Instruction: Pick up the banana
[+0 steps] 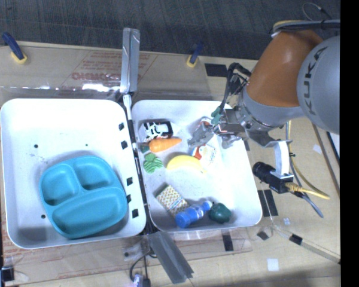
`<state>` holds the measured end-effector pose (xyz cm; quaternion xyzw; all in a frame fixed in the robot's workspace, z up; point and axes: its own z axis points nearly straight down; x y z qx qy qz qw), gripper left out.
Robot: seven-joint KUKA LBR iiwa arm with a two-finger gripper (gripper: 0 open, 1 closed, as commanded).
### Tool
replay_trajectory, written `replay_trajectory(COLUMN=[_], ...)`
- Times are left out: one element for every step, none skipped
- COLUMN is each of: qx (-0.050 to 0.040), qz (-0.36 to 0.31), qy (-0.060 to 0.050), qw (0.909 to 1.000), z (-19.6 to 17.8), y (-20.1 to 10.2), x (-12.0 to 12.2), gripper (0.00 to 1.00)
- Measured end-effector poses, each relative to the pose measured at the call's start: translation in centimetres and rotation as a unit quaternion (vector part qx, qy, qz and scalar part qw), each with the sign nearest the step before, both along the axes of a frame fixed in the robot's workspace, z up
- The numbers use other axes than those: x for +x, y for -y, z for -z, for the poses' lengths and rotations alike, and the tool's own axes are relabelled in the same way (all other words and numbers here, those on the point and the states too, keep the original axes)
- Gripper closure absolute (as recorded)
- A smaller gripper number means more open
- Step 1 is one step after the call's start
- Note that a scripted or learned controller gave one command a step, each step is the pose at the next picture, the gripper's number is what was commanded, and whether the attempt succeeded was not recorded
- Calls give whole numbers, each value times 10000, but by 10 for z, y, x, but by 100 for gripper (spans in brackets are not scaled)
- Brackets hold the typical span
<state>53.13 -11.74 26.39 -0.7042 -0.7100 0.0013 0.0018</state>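
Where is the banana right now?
The banana lies in the right bin, near its middle, just below the toy carrot and above the blue bottle. The gripper is close above and to its right.

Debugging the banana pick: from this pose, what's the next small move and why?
Probably a short shift toward the view's lower left, then descend. The gripper sits above the right bin, up and right of the banana, with nothing visibly between its fingers. The carrot lies close beside the banana, so centring over the yellow body first should avoid clipping it.
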Motion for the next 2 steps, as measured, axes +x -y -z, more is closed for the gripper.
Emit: replay_trajectory(qx=[0, -3], qz=[493, 469], qy=[1, -3], qw=[9988, 9989], z=[173, 164], y=[-1, -1], x=[-20, -20], gripper=[0, 100])
